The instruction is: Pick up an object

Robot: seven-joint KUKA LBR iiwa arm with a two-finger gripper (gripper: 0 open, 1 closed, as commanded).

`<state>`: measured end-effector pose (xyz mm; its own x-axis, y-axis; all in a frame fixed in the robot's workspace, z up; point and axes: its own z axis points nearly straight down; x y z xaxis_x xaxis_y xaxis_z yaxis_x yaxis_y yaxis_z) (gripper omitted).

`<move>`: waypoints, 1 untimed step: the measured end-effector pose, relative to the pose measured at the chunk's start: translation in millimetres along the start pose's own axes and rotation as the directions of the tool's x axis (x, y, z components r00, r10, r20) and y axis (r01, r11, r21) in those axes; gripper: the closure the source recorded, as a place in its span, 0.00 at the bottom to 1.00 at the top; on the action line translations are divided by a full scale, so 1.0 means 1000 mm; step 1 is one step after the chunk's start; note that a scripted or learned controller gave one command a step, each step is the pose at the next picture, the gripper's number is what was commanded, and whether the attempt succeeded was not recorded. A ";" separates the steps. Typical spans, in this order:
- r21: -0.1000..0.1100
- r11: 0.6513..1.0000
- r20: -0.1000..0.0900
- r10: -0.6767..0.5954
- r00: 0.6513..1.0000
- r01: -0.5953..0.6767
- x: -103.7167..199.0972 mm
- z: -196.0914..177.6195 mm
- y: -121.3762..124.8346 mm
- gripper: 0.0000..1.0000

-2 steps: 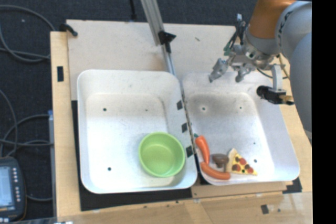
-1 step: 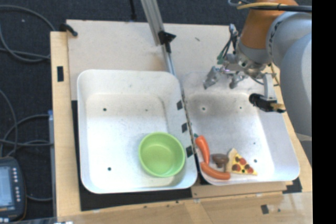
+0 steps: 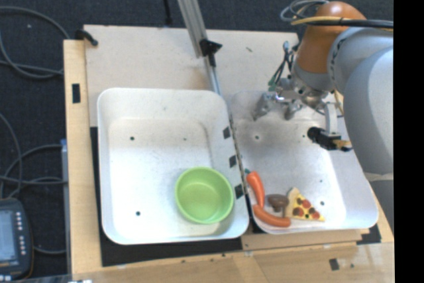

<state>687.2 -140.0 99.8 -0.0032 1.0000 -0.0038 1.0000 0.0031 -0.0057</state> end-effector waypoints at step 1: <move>-0.004 1.000 0.003 0.000 1.000 0.000 -0.002 -0.013 0.001 1.00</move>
